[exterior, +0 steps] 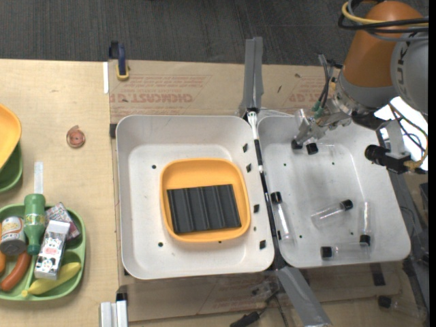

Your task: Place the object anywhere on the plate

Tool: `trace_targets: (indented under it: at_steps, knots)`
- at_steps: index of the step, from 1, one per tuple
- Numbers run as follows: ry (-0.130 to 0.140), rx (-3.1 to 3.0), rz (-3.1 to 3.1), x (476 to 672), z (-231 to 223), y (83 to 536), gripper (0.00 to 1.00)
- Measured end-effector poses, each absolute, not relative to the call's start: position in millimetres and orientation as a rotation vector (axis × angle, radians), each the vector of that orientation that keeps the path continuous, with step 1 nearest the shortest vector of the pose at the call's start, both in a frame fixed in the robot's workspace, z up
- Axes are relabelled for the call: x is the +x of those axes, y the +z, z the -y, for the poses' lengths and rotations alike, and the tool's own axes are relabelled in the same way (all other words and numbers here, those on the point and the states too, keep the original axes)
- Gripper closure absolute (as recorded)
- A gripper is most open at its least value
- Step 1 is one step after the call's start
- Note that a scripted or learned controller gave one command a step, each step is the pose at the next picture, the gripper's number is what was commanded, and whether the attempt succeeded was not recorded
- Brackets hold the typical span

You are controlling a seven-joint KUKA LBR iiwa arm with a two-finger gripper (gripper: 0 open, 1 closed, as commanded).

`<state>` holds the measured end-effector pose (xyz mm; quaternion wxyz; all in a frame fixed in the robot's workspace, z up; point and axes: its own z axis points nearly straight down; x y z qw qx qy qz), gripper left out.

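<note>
Claw (304, 140) low at right bin (381, 251) back-left corner, finger state unclear; arm slants from upper right.

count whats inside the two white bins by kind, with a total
square orange plastic plate: 1
dark grey ribbed rectangular block lying on that plate: 1
clear plastic tubes with black caps, right bin: 3, at and
total: 5

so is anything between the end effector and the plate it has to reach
Only the bins' adjoining rims, which run between the end effector over the right bin and the orange plate in the left one. A dark ridged block lies on the plate.
</note>
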<state>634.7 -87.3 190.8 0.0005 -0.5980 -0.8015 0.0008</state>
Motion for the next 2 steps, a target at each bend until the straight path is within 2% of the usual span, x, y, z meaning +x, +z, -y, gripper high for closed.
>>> trace_targets:
  at_steps: [1,2]
  knots:
    - [0.002,-1.618,2.692,618.4,76,215,1.0]
    - [0.0,-1.457,2.786,642.2,69,223,1.0]
